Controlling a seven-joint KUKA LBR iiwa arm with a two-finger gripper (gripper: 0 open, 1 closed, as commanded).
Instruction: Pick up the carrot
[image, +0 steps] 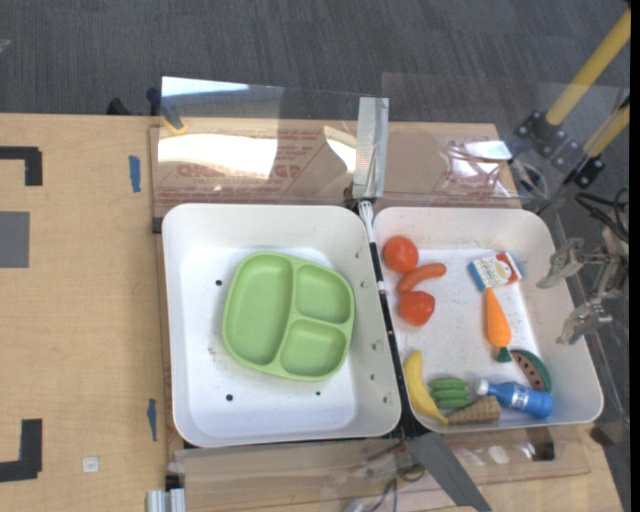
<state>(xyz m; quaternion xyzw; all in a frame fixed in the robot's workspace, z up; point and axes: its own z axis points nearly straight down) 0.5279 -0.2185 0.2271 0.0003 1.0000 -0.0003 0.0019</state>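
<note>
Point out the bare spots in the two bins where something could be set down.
Left bin: bare floor all round the green plate, widest along the back. Right bin: a bare patch mid-floor between the tomato and the carrot, and another along the back wall. Its front edge is crowded: banana, blue bottle, watermelon slice.

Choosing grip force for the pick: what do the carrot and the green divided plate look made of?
The small orange carrot looks like moulded toy plastic: uniform colour, smooth surface, though softer rubber is possible. The light green three-compartment plate looks like matte plastic, with even colour, rounded moulded ridges and only soft highlights.
</note>
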